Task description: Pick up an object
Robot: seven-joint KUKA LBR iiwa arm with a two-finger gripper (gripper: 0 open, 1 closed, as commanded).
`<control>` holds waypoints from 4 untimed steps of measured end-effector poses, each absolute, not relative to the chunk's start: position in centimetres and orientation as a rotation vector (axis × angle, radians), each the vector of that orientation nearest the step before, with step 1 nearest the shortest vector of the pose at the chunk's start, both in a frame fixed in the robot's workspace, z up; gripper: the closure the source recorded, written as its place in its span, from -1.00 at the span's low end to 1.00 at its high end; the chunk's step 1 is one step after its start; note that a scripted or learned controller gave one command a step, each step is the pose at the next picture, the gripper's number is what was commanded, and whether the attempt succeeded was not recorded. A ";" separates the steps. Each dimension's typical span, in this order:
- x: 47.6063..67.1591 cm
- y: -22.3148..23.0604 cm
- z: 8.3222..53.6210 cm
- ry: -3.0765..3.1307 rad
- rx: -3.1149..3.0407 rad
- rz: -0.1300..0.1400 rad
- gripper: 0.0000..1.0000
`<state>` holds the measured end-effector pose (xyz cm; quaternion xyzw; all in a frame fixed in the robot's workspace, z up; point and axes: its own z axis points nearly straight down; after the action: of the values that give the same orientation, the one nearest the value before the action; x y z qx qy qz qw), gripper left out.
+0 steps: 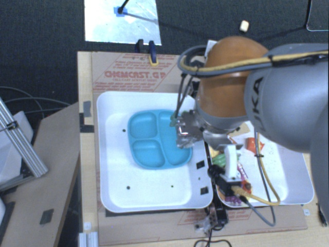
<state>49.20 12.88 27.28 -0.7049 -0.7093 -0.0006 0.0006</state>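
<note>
We count two shallow white bins side by side on a bench covered with one sheet of brown cardboard (128, 73) printed in red letters. Both bins look like smooth moulded plastic with rounded corners. The left bin (149, 192) sits at centre frame. The right bin (297, 181) sits at lower right and is largely covered by the arm.

The left bin holds one blue tray (149, 145). It is glossy and roughly square with rounded corners, lies flat in the middle of the bin, and is split by raised ridges into compartments, of which we make out at least three. Three small dark dots mark the white floor around it.

One grey arm (288, 102), smooth and rounded, carries a domed orange band (231, 78) and reaches in from the right. Its single metallic gripper (183, 138) is right at the blue tray's right rim, near the wall between the bins. We cannot tell whether it is apart or together, or whether it touches the tray.

In the right bin, just below the wrist, we see one green piece (219, 160) and one orange-red piece (252, 144), both small and partly hidden.

At upper left, one shiny, crinkled foil-like sheet (121, 14) lies on the dark floor. Two small clamps (152, 53) sit at the cardboard's top edge.
</note>
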 end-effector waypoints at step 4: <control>56.9 12.7 23.1 -2.226 -2.213 -0.002 1.00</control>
<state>56.95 12.74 23.14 -0.7051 -0.7092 -0.0005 0.0011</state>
